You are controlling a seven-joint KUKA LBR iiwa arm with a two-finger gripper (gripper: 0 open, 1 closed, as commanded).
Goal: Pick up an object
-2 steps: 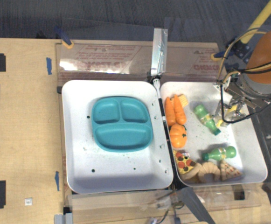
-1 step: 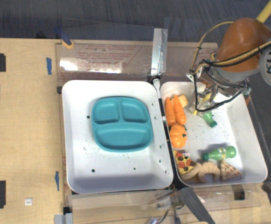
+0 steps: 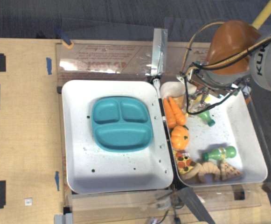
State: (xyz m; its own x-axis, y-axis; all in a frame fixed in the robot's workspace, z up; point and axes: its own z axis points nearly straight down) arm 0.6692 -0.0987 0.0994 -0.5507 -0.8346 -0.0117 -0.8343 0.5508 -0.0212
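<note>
Fingers of mine hung low in the far end of the right bin, tangled in the look of my own cables, and I could not tell whether they were spread or pressed together; nothing was plainly between them.

Far to their left lay the bare bench. Nearer, but well left of them, sat the left bin with a teal divided plate flat in its middle. I judged that plate too broad and flat to be a good pick.

Just to their left, against the wall between the bins, lay the carrots, packed side by side, with a white lump beyond them. Left of the fingers and closer to the camera lay an orange pumpkin, then a pizza slice tucked into the corner.

Nearest of all was a small green piece, just beside the fingers on their near right, lying loose on open floor. That, I judged, was the object I was placed to take, since it had room on both sides.

Farther toward the camera and to the right lay a green bottle on its side, a croissant and a tan wedge, crowded along the near wall.
</note>
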